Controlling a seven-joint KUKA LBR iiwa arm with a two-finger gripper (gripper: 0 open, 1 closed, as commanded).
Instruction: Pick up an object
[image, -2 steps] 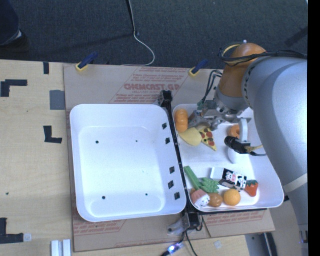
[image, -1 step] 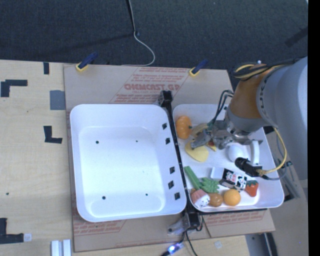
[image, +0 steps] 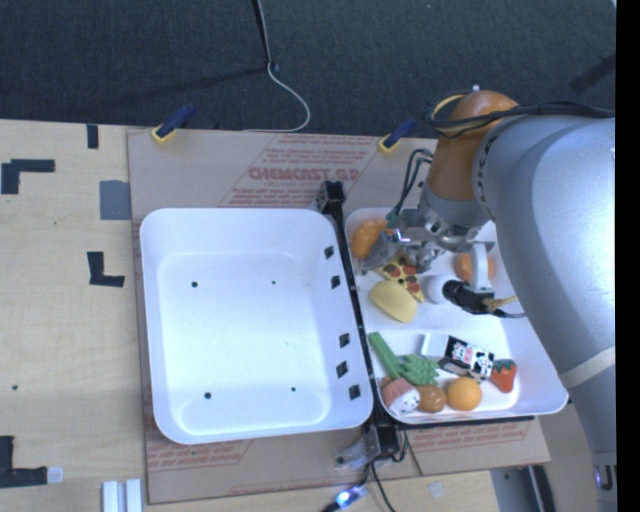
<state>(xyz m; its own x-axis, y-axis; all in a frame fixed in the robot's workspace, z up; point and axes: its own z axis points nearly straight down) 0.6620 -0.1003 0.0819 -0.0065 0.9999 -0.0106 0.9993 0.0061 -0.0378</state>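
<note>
Clutter fills the right bin (image: 535, 400), and the gripper (image: 405, 245) is down among it at the far end, just beside an orange fruit (image: 366, 237) near the divider. From where I stand I cannot tell how the jaws are set; the wrist and the cables hide them. Right under the tool lies a pizza slice (image: 400, 270), flat and thin, and just nearer sits a yellow lemon-like piece (image: 393, 301). My guess is that one of these three is the target.

They all look like light plastic toys, stiff and smooth. The round fruit would likely slip or roll unless it is taken squarely across its middle. The pizza slice looks hard to get under; its edges would be the place to pinch. The lemon-like piece seems the easiest, taken across its narrow width.

Further along lie a green leafy piece (image: 400, 362), a small orange ball (image: 463, 393) and a black-and-white box (image: 467, 354). The left bin (image: 160, 300) sits alongside.
</note>
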